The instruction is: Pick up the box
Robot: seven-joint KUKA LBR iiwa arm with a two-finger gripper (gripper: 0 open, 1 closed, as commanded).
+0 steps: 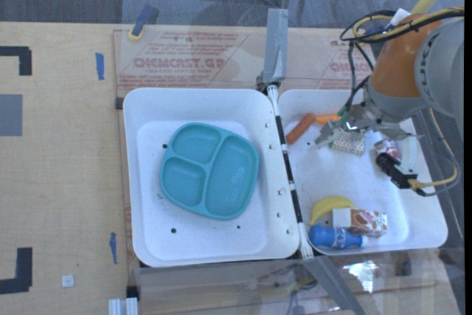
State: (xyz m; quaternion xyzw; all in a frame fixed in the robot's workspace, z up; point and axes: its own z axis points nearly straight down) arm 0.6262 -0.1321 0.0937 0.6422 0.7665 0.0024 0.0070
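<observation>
White box (359,220) below hand (341,130)

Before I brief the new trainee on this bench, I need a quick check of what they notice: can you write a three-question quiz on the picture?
1. True or false: the teal divided plate lies in the left white bin.
2. Which item lies nearest the two-finger gripper? A) orange carrot-shaped toy B) blue bottle C) small printed carton box
3. Fill in: the yellow banana-shaped toy touches the box on the side facing the ____ bin.

Key: 1 true; 2 A; 3 left.
</observation>
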